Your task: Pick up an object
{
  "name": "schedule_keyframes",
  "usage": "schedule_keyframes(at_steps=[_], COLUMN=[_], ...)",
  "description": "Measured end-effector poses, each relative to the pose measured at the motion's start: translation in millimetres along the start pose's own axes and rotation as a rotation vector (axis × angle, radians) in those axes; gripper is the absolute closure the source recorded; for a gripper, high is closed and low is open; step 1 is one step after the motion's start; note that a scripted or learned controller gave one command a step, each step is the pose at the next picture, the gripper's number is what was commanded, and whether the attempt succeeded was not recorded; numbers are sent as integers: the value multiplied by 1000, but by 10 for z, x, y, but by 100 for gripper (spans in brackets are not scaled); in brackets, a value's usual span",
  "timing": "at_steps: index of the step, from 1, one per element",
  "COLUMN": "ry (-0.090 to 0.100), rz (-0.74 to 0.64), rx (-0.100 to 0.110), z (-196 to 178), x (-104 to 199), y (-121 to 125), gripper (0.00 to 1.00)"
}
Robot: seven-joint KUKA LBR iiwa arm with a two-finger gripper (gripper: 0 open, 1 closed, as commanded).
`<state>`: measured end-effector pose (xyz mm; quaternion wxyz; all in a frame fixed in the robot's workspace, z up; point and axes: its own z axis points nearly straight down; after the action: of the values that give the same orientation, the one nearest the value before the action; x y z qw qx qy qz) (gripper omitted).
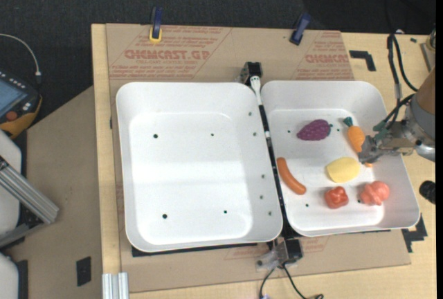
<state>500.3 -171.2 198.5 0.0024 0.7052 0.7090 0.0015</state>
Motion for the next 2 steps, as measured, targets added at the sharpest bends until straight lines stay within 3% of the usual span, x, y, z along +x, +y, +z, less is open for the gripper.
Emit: schedule_keyframes(at_steps=[1,2], ry=[1,-1], rz=[10,6], rx=[8,4], z=[152,41], x=[-555,-529], y=[-233,-211], gripper=[100,100])
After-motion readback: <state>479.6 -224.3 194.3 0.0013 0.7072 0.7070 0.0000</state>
